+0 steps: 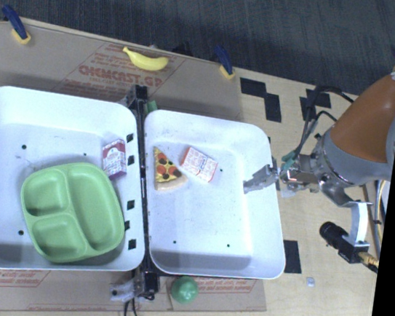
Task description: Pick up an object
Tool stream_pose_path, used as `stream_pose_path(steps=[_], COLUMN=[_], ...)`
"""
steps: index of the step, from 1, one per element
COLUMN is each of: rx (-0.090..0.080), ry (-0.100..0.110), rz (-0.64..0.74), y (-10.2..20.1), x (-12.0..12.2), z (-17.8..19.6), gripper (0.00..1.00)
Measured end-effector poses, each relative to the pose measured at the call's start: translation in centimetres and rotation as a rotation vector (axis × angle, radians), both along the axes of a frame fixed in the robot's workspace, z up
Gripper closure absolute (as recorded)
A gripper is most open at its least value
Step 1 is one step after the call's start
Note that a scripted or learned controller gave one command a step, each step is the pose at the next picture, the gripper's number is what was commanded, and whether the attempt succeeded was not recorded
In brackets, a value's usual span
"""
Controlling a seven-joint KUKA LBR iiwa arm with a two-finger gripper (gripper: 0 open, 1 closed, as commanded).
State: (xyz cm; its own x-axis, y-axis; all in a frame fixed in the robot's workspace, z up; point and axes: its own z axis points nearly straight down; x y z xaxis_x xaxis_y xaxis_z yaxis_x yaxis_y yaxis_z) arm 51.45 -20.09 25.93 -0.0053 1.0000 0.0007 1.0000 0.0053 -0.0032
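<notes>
we judge the pizza slice (168, 170) light, stiff; grip across its crust edge. gripper (261, 178) over right bin (267, 230) rim, grip state unreadable.

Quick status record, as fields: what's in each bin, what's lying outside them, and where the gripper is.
left bin: green divided tray, small red-and-white packet
right bin: toy pizza slice, red-and-white carton
outside bins: toy banana beyond the far rims, green ball by the near rim
gripper: over right bin's right edge, holding nothing
</notes>
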Motion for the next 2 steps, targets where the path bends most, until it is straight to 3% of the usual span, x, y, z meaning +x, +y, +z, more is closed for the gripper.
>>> stream_pose_path(steps=[1,2], rx=[0.001,0.002], ry=[0.004,0.001], rz=[0.001,0.003], y=[-1.0,5.4], x=[-0.4,-3.9], z=[-12.1,-16.8], gripper=[0.00,0.00])
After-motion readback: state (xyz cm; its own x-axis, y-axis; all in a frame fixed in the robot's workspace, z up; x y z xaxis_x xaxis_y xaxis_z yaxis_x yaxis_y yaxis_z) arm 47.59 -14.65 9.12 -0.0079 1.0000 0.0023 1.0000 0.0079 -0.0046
